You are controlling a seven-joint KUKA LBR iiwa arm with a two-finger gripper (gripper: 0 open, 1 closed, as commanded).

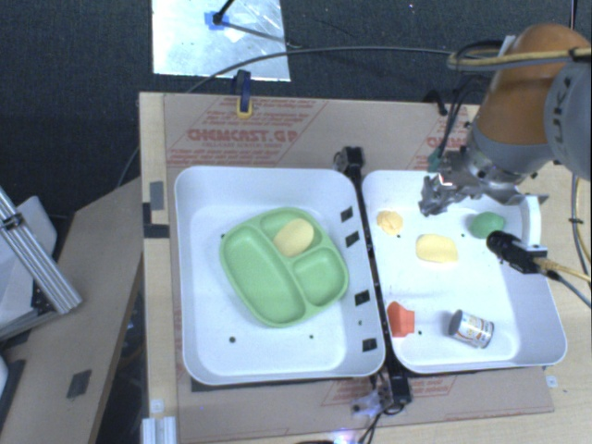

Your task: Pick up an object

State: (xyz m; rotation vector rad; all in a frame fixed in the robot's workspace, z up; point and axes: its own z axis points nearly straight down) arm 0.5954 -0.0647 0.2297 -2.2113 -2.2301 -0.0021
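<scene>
The right bin (pixel 518 340) holds a small pale yellow piece (pixel 389 220), a larger yellow lump (pixel 437 248), a green round object (pixel 487 222), an orange-red block (pixel 400 318) and a small tin can lying on its side (pixel 471 328). My gripper (pixel 433 201) hangs over the far part of this bin, between the small yellow piece and the green object, just above the yellow lump. I see nothing between its fingers. The left bin (pixel 208 340) carries a green divided plate (pixel 282 266) with a yellow object (pixel 295 237) in its upper compartment.
A black clip strip (pixel 363 248) joins the two bins along the middle. A black part with a cable (pixel 514 251) juts over the right bin's right side. Cardboard (pixel 268 128) lies under the bins, and a metal rail (pixel 32 257) stands at the left.
</scene>
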